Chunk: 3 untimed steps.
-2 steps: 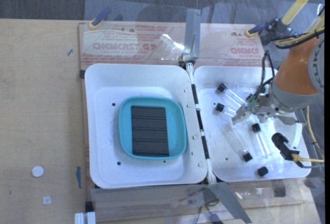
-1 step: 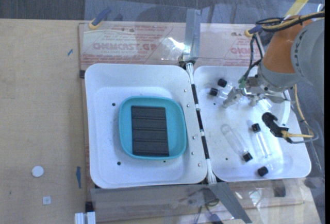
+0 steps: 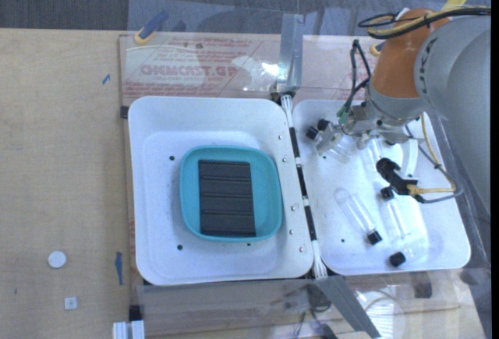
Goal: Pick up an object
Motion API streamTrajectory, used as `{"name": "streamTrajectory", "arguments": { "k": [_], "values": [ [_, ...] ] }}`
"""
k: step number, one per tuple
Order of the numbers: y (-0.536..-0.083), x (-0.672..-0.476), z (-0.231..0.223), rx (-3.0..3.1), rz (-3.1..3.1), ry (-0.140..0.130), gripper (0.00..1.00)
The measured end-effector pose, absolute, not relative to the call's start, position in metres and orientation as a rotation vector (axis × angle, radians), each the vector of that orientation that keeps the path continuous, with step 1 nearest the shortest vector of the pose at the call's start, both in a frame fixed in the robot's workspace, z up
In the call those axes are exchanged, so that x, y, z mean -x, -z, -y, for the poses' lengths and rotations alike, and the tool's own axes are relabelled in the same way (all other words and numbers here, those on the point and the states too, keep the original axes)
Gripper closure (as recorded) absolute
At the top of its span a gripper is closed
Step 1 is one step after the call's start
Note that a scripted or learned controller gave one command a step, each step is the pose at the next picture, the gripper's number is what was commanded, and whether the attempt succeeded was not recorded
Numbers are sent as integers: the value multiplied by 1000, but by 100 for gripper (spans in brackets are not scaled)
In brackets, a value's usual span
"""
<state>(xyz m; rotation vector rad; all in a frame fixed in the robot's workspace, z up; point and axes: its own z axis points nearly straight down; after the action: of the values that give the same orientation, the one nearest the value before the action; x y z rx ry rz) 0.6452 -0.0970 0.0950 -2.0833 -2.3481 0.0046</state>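
Observation:
My gripper [image 3: 345, 129] hangs low over the far left part of the right bin [image 3: 444, 252], under the orange wrist band. Just left of it lies a clear tube [image 3: 334, 146] with a black cap [image 3: 315, 131], close to or touching the gripper; whether it is held is not visible. Two more clear tubes with black caps [image 3: 359, 213] [image 3: 400, 233] lie nearer the front of the same bin. In the left bin [image 3: 148, 127] a teal tray [image 3: 191, 174] holds a dark grey ribbed block [image 3: 226, 197].
A metal divider strip [image 3: 300, 181] separates the two bins. A clear plastic sheet with red print [image 3: 195, 68] lies behind the left bin. The wooden bench [image 3: 62, 158] extends left, with a small white disc [image 3: 56, 259] on it.

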Motion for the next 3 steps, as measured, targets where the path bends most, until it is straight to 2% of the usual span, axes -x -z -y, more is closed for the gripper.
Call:
{"name": "streamTrajectory", "arguments": {
  "k": [1,2,3],
  "values": [
    [-95,-645,97,2084,2348,-5,0],
    [-86,-658,99,2041,2336,-38,0],
    [-93,-658,98,2026,2354,-44,100]
  ]
}}
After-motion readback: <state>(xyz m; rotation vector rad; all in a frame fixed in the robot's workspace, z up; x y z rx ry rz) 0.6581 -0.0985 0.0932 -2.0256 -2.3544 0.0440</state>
